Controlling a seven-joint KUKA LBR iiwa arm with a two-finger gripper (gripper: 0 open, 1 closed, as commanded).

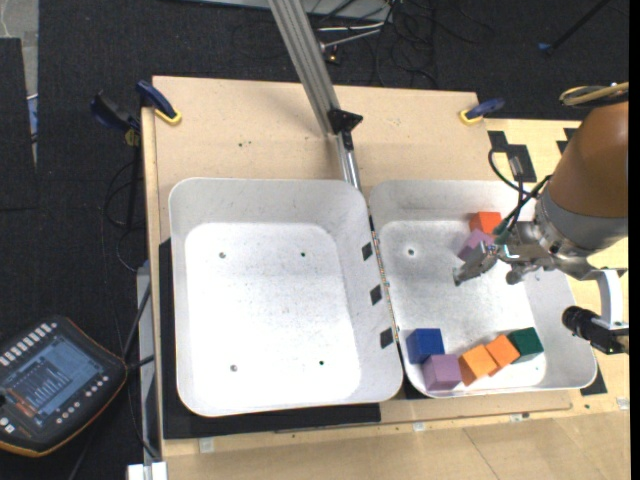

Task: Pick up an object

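Note:
My gripper (476,260) hangs over the middle of the right bin (400,218), reaching in from the right. A small purple block (476,240) lies right against its tip on the far side. Whether it is gripped or just beside the tip cannot be made out. An orange block (488,222) sits just behind the purple one. Along the bin's near edge lie a blue block (425,343), a second purple block (442,371), an orange block (480,360) and a green block (525,344).
The left bin (200,208) stands beside the right one, its rim touching the right bin's at the centre. A metal pole (305,53) slants down to the back edge between the bins. A teach pendant (50,378) lies off the bench at the lower left.

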